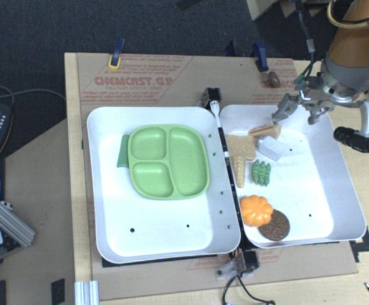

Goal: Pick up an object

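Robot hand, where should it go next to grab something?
Probably straight down and a little left: the hand hangs open over the far end of the right bin, holding nothing, and the tan block and white block lie just below it.

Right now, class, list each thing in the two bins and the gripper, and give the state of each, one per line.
green divided plate: flat in left bin, compartments bare
gripper: open, above right bin, holding nothing
orange pumpkin toy: upright, touching brown disc
green toy: lying loose
white block: lying loose
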`<action>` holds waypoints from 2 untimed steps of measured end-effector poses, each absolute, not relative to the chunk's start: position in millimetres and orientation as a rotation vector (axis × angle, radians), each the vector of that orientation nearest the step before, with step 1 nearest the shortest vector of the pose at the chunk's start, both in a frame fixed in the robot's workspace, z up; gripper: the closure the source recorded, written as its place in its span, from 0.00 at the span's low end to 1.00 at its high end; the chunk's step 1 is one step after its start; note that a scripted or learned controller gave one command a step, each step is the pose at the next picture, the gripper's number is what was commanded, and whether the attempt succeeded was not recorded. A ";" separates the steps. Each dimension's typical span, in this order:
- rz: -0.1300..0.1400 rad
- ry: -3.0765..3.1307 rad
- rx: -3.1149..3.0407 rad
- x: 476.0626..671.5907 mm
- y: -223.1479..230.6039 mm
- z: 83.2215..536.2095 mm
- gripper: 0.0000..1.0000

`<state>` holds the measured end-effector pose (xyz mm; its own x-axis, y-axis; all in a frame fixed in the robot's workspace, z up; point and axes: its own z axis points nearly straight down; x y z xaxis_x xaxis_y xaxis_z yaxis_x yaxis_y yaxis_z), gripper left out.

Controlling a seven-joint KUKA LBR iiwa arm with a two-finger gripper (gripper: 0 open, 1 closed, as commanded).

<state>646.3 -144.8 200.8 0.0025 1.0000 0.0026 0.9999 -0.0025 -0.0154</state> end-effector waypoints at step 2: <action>0.006 -2.217 -2.218 642.3 -146.5 163.9 0.00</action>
<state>642.3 -146.5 163.9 0.0006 1.0000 0.0013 1.0000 -0.0006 -0.0068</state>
